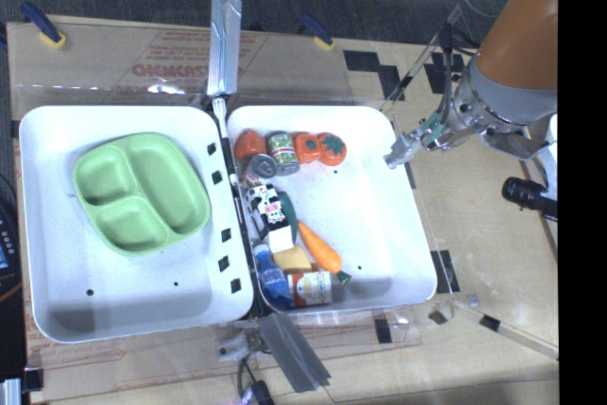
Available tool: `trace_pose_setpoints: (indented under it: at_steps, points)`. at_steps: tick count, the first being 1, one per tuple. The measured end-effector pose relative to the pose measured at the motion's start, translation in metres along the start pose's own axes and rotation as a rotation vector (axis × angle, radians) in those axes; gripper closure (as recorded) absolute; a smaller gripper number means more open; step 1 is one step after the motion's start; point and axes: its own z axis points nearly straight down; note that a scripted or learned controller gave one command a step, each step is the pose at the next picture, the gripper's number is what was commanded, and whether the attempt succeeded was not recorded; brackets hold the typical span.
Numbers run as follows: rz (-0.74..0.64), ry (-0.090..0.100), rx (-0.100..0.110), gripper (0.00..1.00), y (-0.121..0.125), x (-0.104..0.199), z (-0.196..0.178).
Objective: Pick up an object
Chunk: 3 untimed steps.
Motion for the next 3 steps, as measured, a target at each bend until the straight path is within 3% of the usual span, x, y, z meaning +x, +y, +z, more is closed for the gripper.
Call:
trace_pose_setpoints:
  at_steps: [1, 2, 3]
  points:
    - [0.028, 0.004, 0.005, 1.0, 0.005, -0.001, 0.019]
    - [0.028, 0.004, 0.005, 0.0, 0.005, -0.001, 0.019]
    - [0.087, 0.005, 0.007, 0.0, -0.021, 0.07, 0.11]
